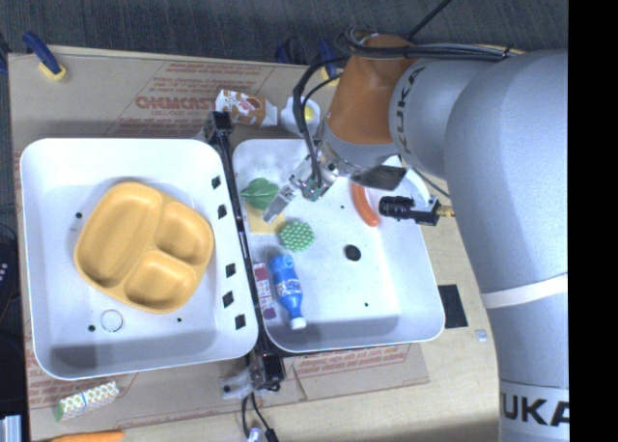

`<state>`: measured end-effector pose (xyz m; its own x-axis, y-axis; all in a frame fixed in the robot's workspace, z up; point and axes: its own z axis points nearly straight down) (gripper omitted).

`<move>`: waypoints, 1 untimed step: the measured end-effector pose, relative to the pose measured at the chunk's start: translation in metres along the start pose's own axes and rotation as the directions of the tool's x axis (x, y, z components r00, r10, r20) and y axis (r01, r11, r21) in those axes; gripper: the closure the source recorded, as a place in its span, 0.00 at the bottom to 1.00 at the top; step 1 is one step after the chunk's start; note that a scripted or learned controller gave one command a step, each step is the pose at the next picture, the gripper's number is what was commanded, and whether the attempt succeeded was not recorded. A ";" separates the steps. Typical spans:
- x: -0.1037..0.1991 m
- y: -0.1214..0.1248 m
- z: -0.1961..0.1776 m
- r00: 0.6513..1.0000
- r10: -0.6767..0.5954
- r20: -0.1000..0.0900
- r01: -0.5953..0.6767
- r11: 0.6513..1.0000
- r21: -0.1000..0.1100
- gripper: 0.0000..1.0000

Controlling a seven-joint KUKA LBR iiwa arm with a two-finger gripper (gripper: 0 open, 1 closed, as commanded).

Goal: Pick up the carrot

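Red print reading "CHEMCAST" ran across the flat brown cardboard sheet (174, 93) that lay under both bins, with smaller red lines beneath it too fine to read. White letters "KUK", cut off at the frame's edge, stood on the grey base of the arm (531, 411) at lower right. The small blue plastic bottle with a white cap (287, 290) carried a label whose wording was too small to make out, and the red-and-white packet (265, 296) lying just beside it against the bin wall was likewise unreadable.

Two shallow white bins sat side by side. The left bin (58, 334) held one yellow plastic tray with three rounded compartments (143, 244). The right bin (406, 315) held one short orange carrot (364, 205), lying on the bin floor near the right wall, just beside a black fitting on the arm. It also held one green leafy toy vegetable (259, 191), one green knobbly ball (295, 234), the one bottle and the one packet.

The two-finger gripper (280, 204) hung low over the right bin, between the leafy vegetable and the knobbly ball, well apart from the carrot. Nothing showed between its fingers, and whether they were spread or closed could not be told.

Outside the bins, one small brown-and-white packet (241, 105) lay on the cardboard behind them, and one blue clamp with a yellow tip (43, 56) sat at the cardboard's upper left corner.
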<state>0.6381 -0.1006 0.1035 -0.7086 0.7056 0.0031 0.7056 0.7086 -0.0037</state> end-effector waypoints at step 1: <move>0.020 0.036 -0.135 0.984 -0.177 0.006 0.177 0.984 -0.003 0.00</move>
<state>0.6503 -0.0608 0.2386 -0.8225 0.5688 -0.0025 0.5688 0.8225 0.0002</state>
